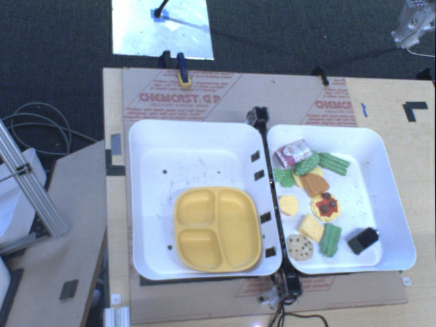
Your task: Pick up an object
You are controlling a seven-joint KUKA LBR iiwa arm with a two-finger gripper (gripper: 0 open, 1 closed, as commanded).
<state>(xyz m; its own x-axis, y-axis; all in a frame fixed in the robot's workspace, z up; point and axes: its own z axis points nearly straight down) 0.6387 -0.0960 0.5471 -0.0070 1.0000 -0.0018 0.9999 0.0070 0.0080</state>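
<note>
The right bin (388, 182) holds several toy foods. Among them are a pink packet (292, 153), green pods (333, 163), an orange waffle (315, 184), a pizza slice (327, 206), a yellow disc (289, 205), a cheese wedge (312, 228), a cookie (299, 247), a green bean piece (331, 239) and a black block (362, 240). My gripper (414, 20) hangs at the top right corner of the view, well behind the bench and far from the bins. It looks pale and small there, and nothing is seen in it.
A yellow three-compartment plate (218, 228) lies in the front half of the left bin (146, 182). A black divider with clips (267, 182) runs between the bins. Behind the bench, a shiny sheet (162, 19) lies on the dark floor.
</note>
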